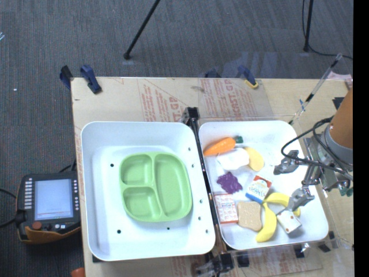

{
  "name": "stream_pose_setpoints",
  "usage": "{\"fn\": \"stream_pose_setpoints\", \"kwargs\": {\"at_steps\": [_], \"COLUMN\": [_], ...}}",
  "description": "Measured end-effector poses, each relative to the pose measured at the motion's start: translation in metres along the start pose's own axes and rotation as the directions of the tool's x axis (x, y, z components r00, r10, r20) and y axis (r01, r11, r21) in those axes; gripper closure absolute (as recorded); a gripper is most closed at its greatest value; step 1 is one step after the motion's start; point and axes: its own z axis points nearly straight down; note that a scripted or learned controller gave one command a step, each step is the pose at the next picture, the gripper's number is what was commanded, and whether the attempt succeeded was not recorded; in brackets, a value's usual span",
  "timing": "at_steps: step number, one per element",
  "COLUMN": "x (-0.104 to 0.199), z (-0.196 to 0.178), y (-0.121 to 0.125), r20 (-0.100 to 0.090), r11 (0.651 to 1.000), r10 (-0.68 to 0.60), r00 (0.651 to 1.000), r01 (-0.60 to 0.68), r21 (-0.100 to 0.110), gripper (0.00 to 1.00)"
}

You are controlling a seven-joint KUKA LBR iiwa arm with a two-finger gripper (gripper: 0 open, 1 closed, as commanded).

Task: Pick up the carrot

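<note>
We look down on a cardboard-topped bench (173, 97) standing on dark carpet, with two shallow white bins side by side. The left bin (92, 154) carries a green divided plate (155, 186). The right bin (271, 128) is crowded with toy food, and the carrot (220, 146) lies at its eleven o'clock corner — orange body tilted, green stub pointing toward two o'clock, just beside a white-and-yellow piece (242, 157) at its five o'clock.

We judge the carrot to be a light, rigid plastic toy, smooth and tapered, so it may slide out of a pinch near the narrow tip. The thick middle of the body, taken across its short axis, looks like the safest hold; the bin wall close at nine o'clock leaves little room on that side.

The gripper (302, 196) sits at the bin's four o'clock side, well apart from the carrot, above a bunch of bananas (270, 218) and a small white block (288, 221). We cannot tell how its closing parts stand — nothing appears held in it.
</note>
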Motion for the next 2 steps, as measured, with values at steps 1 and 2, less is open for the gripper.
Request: {"fn": "stream_pose_setpoints", "kwargs": {"at_steps": [1,2], "x": [-0.069,-0.13], "z": [-0.001,0.15], "y": [0.024,0.032], "r20": [0.002,0.011], "r11": [0.986,0.997], "r10": [0.166,0.081], "r00": [0.986,0.997], "r01": [-0.166,-0.081], "r21": [0.0,0.0], "gripper": [0.0,0.0]}}
